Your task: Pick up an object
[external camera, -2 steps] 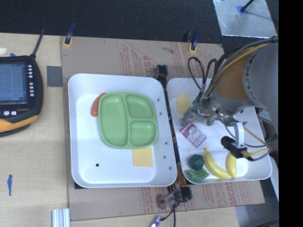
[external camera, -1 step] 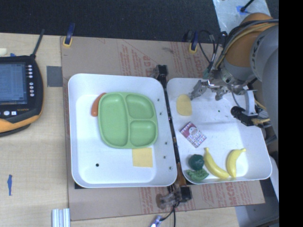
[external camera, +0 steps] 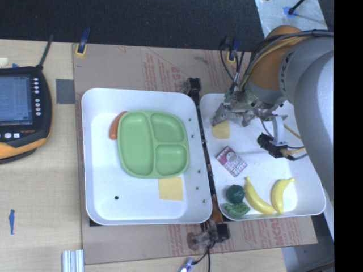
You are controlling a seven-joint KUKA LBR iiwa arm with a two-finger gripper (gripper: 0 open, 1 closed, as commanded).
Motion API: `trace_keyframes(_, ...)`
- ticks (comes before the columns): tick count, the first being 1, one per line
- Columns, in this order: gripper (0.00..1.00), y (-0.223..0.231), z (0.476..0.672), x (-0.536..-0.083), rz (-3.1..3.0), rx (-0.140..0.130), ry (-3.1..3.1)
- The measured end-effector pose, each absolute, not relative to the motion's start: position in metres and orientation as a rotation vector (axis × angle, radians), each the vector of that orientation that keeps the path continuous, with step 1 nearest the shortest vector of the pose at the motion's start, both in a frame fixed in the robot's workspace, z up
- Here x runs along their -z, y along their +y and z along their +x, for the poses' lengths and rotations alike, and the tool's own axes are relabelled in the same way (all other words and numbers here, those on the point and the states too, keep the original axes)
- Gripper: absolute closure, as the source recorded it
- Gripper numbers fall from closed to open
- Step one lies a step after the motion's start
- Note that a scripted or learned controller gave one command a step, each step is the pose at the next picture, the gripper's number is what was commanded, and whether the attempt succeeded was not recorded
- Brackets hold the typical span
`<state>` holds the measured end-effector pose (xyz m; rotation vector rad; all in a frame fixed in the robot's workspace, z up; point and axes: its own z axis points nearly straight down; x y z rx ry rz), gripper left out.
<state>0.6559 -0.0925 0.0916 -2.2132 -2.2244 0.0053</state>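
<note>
Left bin [external camera: 96, 152] — green tray [external camera: 152, 143], right — bananas [external camera: 258, 197]

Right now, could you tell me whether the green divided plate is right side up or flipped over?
Right side up: the green divided plate lies flat in the left bin, and its three hollow compartments face the camera.

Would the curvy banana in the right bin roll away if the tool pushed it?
Probably not far. The banana is curved and lies flat on the bin floor, so it would likely slide or spin rather than roll. Its skin looks smooth and shiny, so it may be a bit slippery. It looks like a plastic toy, so probably stiff and light.
</note>
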Motion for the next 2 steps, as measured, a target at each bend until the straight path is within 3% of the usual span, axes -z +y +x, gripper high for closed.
trace_keyframes(2, 0.0, -0.109, 0.656, -0.092, -2.217, -0.002, -2.224)
